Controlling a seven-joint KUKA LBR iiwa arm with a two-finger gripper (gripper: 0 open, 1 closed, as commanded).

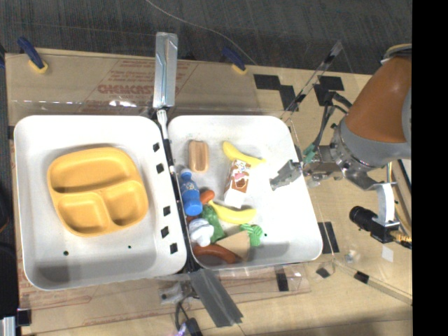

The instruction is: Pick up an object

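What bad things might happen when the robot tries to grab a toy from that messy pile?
1. The toys in the right bin are crowded: the lower banana, blue bottle and carton lie touching or overlapping, so the gripper might nudge neighbours or pinch two together.
2. The gripper sits near the bin's right wall, so it could bump the rim while descending.
3. The hot dog is rounded and might slip out.

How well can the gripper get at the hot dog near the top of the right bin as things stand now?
Probably yes. The hot dog lies alone on bare bin floor, apart from the banana. The gripper is at the right bin's right side, with only the banana and a small carton roughly between them.
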